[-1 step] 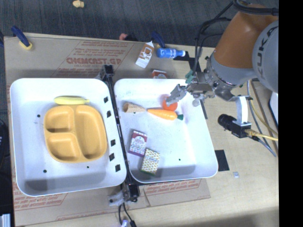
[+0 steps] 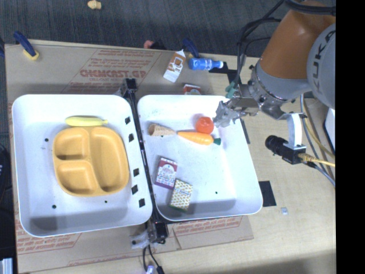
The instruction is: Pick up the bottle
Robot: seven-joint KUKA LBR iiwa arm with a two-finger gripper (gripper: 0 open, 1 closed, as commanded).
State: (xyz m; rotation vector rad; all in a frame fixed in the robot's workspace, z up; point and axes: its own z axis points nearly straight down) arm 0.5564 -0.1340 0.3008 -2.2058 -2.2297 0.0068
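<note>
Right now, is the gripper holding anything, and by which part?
Nothing shows between the fingers. The gripper is beside the tomato; the bottle lies outside the bins.

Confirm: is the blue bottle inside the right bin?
No, the blue bottle lies on the bench beyond the right bin's far rim, outside it.

A: What is at the top?

B: A dark floor (image 2: 114, 10), like a carpet with thin lines. A small yellow scrap (image 2: 94, 4) lies on it.

A: And the table?

B: The bench (image 2: 296, 210) is pale, sort of tan. A flat brown cardboard sheet (image 2: 114, 70) with red letters lies on it. A blue clamp (image 2: 25, 45) with a yellow tip holds its far left corner.

A: Anything else?

B: A black tape square (image 2: 266, 193) is stuck on the bench. The light is soft and even.
</note>
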